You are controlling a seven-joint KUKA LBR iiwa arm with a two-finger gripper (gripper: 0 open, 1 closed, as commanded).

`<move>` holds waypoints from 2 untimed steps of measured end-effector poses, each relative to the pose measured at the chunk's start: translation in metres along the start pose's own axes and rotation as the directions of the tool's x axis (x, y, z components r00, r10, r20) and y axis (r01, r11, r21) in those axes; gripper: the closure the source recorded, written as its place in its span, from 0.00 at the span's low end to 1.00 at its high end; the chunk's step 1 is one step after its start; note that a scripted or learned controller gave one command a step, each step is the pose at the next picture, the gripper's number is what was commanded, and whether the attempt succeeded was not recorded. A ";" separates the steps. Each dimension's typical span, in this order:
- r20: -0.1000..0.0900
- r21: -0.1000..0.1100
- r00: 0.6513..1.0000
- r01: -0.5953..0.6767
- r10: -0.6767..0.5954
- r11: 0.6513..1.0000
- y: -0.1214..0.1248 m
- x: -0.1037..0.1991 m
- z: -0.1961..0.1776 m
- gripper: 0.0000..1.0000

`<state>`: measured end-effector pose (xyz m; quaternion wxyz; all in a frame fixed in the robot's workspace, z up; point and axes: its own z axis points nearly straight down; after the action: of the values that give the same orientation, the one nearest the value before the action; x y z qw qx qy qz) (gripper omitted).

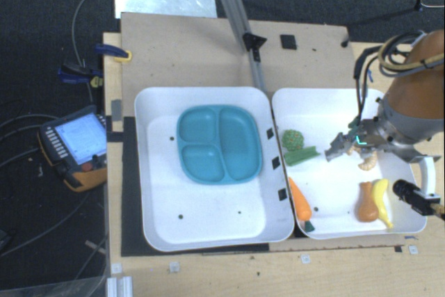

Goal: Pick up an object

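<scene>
gripper [338, 148]: low over right bin [327, 104], pointing left; opening cannot be made out
broccoli [293, 140]: left of gripper, right bin's left side
carrot [299, 199]: below broccoli
banana [379, 201]: front right

A: Where does the camera sit?
B: High above the bench [208, 31], fixed, looking down at a slant from the near edge.
A: How much does it take in?
B: Both bins, the left bin [156, 170] and right bin [327, 104], plus surrounding floor, from fairly far back.
</scene>
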<state>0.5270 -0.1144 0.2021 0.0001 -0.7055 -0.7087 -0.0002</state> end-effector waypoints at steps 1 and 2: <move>0.000 -0.001 1.000 0.000 0.000 1.000 0.000 0.000 -0.001 0.00; 0.000 0.002 1.000 -0.001 0.001 1.000 0.007 0.008 0.048 0.00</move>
<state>0.5335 -0.1066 0.1545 0.0008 -0.7060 -0.7082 0.0003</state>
